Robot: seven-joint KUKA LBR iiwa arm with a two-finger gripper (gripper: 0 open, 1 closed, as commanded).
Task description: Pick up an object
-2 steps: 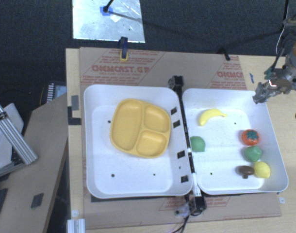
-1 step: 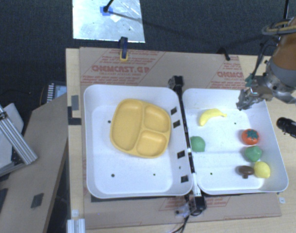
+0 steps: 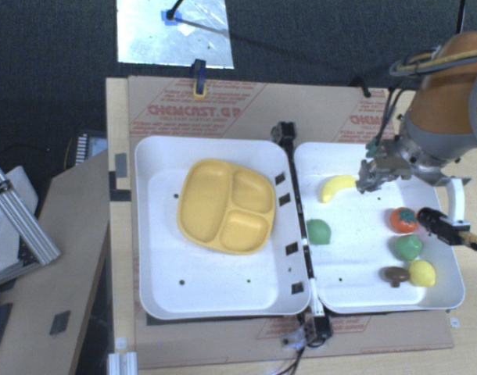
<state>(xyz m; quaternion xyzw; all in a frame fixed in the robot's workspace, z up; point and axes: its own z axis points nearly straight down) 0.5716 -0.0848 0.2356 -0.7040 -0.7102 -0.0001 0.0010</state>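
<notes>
In the right bin (image 3: pixel 356 295) lie several toy foods: a yellow banana (image 3: pixel 336 187) near the upper left, a green round piece (image 3: pixel 318 231) at the left, a red tomato (image 3: pixel 403 220), a green fruit (image 3: pixel 408 247), a yellow lemon (image 3: pixel 421 273) and a small brown piece (image 3: pixel 394 274) at the right. My gripper (image 3: pixel 369 180) hangs just to the right of the banana, its dark fingers pointing down over the bin's upper part. Nothing shows between them.
The left bin (image 3: pixel 156 287) holds a yellow divided plate (image 3: pixel 225 205). A black divider with clips (image 3: pixel 295 209) runs between the bins. A black tool piece (image 3: pixel 442 226) juts in at the right edge over the right bin.
</notes>
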